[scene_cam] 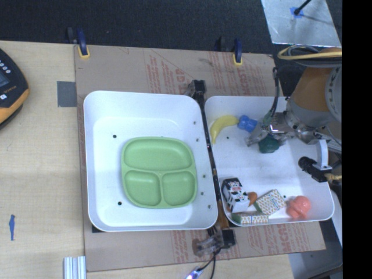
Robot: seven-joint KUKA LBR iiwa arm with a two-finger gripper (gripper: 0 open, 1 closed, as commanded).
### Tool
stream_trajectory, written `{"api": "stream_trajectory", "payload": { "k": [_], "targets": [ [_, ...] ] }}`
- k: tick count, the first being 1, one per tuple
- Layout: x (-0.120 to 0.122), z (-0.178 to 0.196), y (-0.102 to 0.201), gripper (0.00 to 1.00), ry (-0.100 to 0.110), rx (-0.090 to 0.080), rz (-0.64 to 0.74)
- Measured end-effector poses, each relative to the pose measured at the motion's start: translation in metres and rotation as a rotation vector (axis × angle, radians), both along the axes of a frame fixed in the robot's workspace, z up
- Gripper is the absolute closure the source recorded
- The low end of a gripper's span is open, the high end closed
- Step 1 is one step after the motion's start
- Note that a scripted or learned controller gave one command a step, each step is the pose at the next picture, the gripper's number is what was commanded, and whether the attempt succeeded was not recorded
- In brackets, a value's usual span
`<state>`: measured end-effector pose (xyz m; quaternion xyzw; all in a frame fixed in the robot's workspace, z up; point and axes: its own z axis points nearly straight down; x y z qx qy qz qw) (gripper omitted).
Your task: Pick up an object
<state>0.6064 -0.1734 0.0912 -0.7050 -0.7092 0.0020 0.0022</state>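
Two white bins sit side by side on a sheet of cardboard (145, 74) laid over the table (35, 173). In the left bin (99, 112) lies a green divided plate (158, 171), flat, with one long section at the top and two smaller ones below.

Everything else is in the right bin (261, 167). A yellow banana (221, 125) lies in its upper left corner, close to the wall between the bins, and a small blue object (246, 122) sits just beside the banana's right end. Along the lower edge sit a black-and-white toy (233, 193), a small orange piece (251, 198) touching it, a patterned box (269, 203) lying tilted, and a pink object (298, 207) near the lower right corner.

Reaching in from the right, the arm brings the gripper (268, 137) low over the upper part of the right bin, right of the blue object. A dark green object (269, 146) sits directly at the gripper's tip, partly covered by it. Whether the gripper is open or closed, and whether it actually has hold of the dark green object, I cannot tell.
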Motion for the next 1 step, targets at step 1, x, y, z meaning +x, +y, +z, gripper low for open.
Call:
{"api": "stream_trajectory", "payload": {
  "k": [1],
  "targets": [
    [0.0004,0.0111,-0.0013,1.00,0.001,-0.001,0.003]
  ]
}}
